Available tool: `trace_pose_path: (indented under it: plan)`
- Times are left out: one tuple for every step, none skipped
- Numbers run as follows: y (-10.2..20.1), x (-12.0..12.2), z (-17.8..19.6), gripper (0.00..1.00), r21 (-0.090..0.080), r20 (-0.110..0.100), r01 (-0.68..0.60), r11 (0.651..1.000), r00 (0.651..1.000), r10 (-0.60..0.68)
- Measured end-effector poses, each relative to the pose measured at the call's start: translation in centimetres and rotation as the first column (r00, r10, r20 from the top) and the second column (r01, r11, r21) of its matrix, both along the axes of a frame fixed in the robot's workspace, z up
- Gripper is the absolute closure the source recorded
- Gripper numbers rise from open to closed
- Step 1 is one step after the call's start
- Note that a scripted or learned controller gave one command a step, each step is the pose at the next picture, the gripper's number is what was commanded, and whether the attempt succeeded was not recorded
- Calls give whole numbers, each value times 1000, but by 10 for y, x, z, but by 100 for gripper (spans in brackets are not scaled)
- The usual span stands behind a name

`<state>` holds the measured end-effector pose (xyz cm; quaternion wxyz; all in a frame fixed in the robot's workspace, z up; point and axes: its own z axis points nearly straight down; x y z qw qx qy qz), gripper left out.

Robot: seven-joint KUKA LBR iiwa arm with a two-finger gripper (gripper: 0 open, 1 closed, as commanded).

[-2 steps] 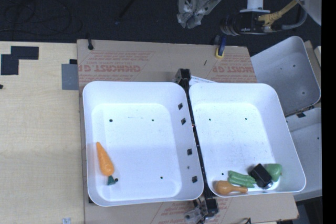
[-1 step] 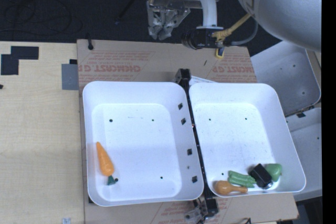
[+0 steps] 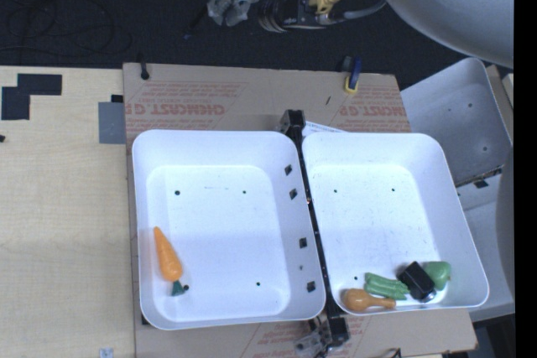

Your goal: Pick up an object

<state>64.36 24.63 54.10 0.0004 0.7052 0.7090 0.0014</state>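
Cardboard sheet (image 3: 252,101) underlies two white bins. Left bin (image 3: 210,148): one orange toy carrot (image 3: 167,256) near its left wall, toward the front; broad bare floor beside it. Right bin (image 3: 377,151): orange pear-shaped toy (image 3: 366,300), green bean pod (image 3: 386,286), black block (image 3: 417,281), green piece (image 3: 438,271), clustered at the front right corner. Gripper (image 3: 235,0) raised beyond the bins' far edge, finger spread not discernible, nothing visibly held.
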Motion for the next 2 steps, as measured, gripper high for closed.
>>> trace_pose_path:
  plan:
    - [-92, 0, -4, 100, -5, -8, 12, 1000, 1000, -12]
    - [-18, 0, -5, 100, -1, -7, -2, 1000, 1000, 2]
